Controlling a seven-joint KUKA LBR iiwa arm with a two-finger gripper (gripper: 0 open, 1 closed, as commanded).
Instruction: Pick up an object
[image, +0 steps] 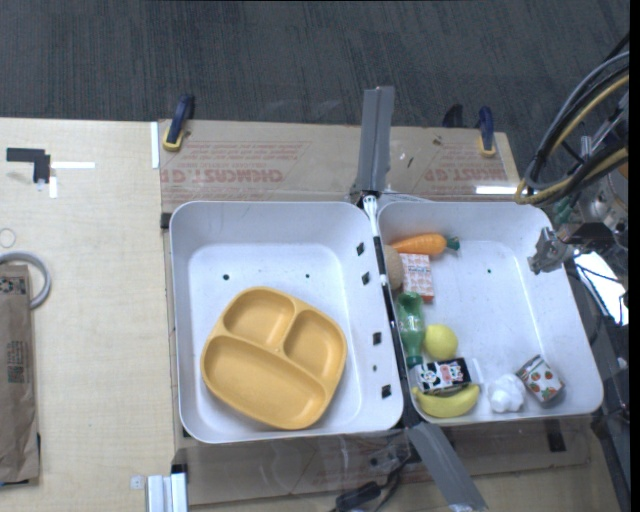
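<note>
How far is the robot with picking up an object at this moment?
Nothing looks done: the carrot, banana, lemon and other items all lie in the right bin. In hand: the gripper sits at that bin's right rim, over no item. Left: reaching an object, grasping it, lifting it.

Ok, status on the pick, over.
End effector at right bin's right rim, nothing visibly held. Orange toy carrot, yellow lemon, yellow banana untouched. Path clear.
</note>
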